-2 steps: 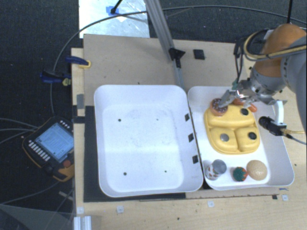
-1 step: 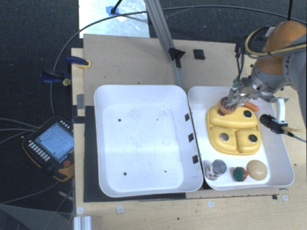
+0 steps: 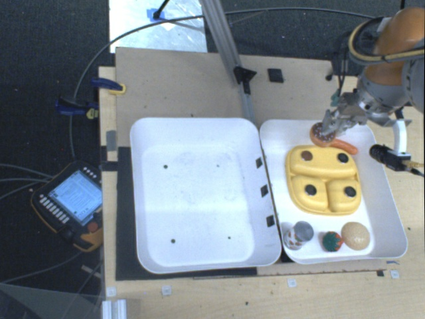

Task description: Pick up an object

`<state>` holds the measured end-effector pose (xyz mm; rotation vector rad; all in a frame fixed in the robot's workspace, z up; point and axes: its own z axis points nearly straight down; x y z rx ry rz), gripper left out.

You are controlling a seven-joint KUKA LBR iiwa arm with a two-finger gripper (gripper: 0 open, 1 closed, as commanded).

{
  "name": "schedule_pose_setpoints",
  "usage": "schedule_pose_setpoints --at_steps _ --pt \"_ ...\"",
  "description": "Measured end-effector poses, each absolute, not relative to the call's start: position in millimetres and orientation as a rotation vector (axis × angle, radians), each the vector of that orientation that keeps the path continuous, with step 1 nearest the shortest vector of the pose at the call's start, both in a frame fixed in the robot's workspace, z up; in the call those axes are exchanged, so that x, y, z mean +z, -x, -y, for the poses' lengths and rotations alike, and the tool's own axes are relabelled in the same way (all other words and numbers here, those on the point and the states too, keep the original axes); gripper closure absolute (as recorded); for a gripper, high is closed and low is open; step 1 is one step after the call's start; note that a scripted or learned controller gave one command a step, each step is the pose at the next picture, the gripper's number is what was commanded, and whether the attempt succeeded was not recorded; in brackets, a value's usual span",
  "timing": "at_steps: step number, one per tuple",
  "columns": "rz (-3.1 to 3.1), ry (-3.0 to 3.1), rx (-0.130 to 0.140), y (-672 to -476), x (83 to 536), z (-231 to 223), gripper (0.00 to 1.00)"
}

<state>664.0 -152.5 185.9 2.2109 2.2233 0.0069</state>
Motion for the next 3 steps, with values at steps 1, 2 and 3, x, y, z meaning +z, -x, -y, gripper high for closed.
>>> schedule_pose_setpoints --at_steps 1,2,3 --pt "-2.222 -2.209 0.008 -663.9 251.6 155.1 1.00" --pt "-2.226 -2.212 0.003 -665.0 253.1 155.0 1.00" --pt "-2.232 -2.213 0.000 -641.8 238.5 107.7 1.00"
